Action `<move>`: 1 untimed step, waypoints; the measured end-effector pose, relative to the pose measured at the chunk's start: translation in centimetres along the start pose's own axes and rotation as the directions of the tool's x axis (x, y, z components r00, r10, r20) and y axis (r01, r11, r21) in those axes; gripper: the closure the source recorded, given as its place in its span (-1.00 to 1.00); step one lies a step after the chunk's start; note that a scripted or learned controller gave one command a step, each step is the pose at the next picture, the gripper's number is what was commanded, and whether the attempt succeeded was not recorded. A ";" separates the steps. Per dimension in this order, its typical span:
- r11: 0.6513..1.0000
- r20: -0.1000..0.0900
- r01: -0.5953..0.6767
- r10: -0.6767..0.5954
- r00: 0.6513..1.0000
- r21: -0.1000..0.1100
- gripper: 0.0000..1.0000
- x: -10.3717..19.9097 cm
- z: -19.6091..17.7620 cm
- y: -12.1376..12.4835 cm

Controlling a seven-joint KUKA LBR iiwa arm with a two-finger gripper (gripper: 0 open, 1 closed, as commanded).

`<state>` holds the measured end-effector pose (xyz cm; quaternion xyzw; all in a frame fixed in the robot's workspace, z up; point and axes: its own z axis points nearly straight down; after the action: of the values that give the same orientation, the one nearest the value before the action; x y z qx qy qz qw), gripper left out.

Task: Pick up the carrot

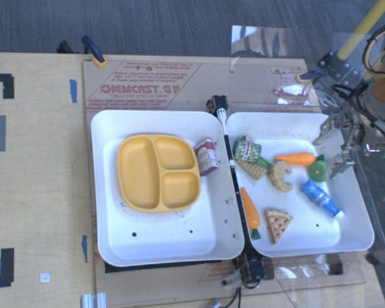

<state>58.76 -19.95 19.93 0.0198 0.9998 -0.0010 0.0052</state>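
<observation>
The left bin (109, 191) holds a yellow divided plate (158, 172) lying flat toward its far side. Just right of the plate, a small dark red can (206, 156) lies tilted near the bin's right wall.

In the right bin (356, 230), one carrot (250, 212) lies along the left wall, orange body pointing far and green tip near. Just right of it, toward the near side, sits a pizza slice (278, 224). Farther back is a green packet (247, 149), with a long bread roll (252, 166) beside it and a croissant (282, 176) just to the right. A second carrot (296, 160) lies crosswise beyond the croissant, its thick end close to a green round piece (319, 168). A blue bottle (321, 197) lies tilted nearer the right wall.

The gripper (346, 147) hangs over the bin's far right corner, apart from both carrots, its thin fingers spread with nothing between them.
</observation>
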 end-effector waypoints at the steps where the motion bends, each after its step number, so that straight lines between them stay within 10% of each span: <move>1: 0.998 0.001 -0.058 0.058 0.998 0.001 -1.00 -0.6 10.6 -2.4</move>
<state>59.34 -22.44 9.36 0.0488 0.9988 -0.0013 0.0058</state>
